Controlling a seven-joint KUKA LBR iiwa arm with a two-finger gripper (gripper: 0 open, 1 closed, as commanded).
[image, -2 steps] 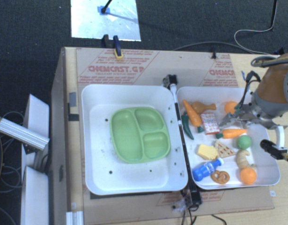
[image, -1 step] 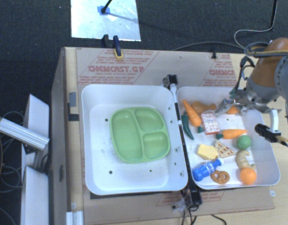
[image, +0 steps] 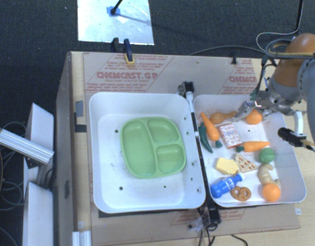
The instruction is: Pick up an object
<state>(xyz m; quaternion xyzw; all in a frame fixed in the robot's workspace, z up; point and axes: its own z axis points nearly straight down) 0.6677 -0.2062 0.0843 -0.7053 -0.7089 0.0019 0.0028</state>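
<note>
Right now I see my arm (image: 295, 65) coming in from the right, low over the top corner of the right bin (image: 299, 188). My gripper (image: 251, 108) is down by a small orange ball (image: 254, 117) at the back of that bin, and it looks like it is touching or almost touching the ball. I cannot tell if the gripper is open or closed, and I cannot see anything held in it. The right bin is full of toy food. A tan pear shape (image: 220, 118) lies just left of the gripper. A carrot (image: 209, 126) lies near the wall between the bins, with a dark green pepper (image: 204, 138) beside it. A small printed card box (image: 230, 135) sits in the middle, and a second carrot (image: 255, 146) lies to its right. A green ball (image: 267, 155) is next to that carrot. Lower down I see a yellow cheese piece (image: 227, 165), a waffle square (image: 245, 163), a blue bottle (image: 225, 185), a brown pretzel (image: 241, 193), a tan peanut shape (image: 265, 173) and another orange ball (image: 271, 191). The left bin (image: 103, 137) holds a light green tray (image: 153, 146) with three parts. Both bins sit side by side on the surface (image: 147, 73), which has red words printed on it.
</note>
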